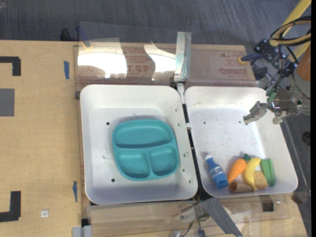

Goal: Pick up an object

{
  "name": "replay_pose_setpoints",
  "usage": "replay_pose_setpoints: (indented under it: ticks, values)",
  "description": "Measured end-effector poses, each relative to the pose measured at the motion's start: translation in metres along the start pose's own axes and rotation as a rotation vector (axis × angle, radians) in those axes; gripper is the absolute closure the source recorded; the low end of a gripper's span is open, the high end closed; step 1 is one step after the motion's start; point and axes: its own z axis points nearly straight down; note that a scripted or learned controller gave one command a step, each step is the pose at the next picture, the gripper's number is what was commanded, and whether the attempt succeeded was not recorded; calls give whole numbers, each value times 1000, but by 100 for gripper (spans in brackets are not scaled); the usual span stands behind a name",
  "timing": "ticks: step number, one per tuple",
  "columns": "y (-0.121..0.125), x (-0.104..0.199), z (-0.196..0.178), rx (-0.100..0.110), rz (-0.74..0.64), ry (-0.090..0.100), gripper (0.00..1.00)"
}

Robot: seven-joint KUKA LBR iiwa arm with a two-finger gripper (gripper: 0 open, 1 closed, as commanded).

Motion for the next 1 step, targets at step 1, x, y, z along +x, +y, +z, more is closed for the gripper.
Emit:
replay_pose_setpoints:
  ticks: [1]
  values:
    - [37,25,29,0,-247,0,0]
